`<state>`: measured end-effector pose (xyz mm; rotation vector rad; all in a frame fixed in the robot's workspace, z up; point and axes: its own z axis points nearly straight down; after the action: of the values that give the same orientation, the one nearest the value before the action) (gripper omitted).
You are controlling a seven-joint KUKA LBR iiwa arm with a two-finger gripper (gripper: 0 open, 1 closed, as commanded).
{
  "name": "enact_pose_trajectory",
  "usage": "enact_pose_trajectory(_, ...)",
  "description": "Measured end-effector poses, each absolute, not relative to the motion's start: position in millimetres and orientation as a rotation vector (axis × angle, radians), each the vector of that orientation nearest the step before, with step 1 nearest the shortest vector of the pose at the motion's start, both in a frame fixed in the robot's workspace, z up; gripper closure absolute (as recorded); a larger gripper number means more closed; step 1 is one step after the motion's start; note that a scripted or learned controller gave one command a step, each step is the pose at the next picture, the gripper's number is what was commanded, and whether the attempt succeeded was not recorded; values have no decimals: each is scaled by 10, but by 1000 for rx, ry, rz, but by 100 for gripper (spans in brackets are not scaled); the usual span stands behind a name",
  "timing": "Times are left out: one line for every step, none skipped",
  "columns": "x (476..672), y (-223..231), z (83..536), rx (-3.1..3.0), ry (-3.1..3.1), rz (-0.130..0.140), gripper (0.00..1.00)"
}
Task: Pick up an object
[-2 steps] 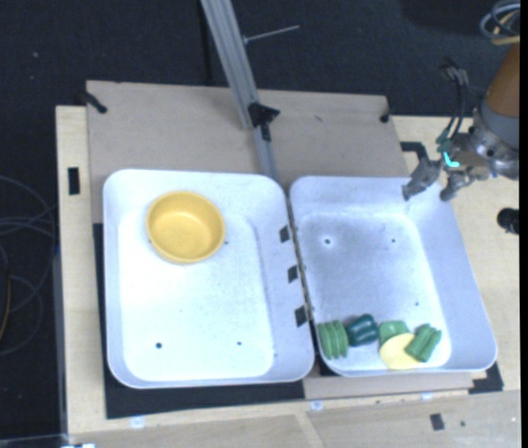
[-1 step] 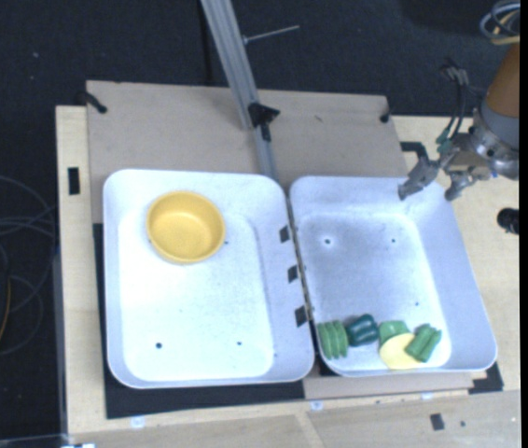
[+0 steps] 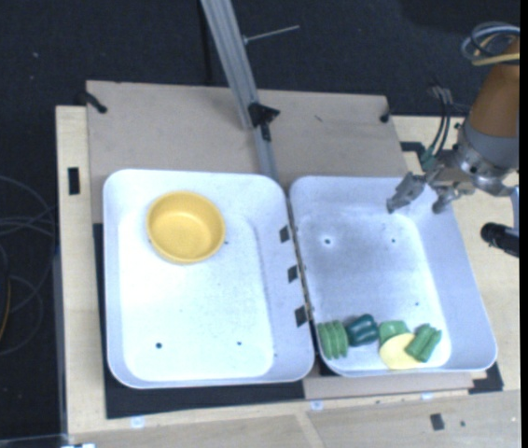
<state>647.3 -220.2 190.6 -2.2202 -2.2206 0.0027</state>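
Green plastic bits (image 3: 362, 330) bunched in the right bin's (image 3: 451, 259) near corner look light, stiff, slick, so pinch one across its middle; gripper (image 3: 420, 196) hovers spread apart, nothing in it.

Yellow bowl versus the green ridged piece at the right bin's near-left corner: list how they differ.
The yellow bowl is round, open and larger; the green ridged piece is small, ribbed and blocky. The bowl sits alone in the left bin; the ridged piece lies crowded among other small items in the right bin. Both rest untouched, apart from the gripper.
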Motion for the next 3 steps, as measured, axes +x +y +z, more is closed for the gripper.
enact_pose_trajectory(6375, -2221, 1429, -2220, -2219, 4, 0)
enact_pose_trajectory(6366, -2223, 987, -2220, -2220, 3, 0)
enact_pose_trajectory(6381, -2230, 1121, -2223, -2223, -1, 100)
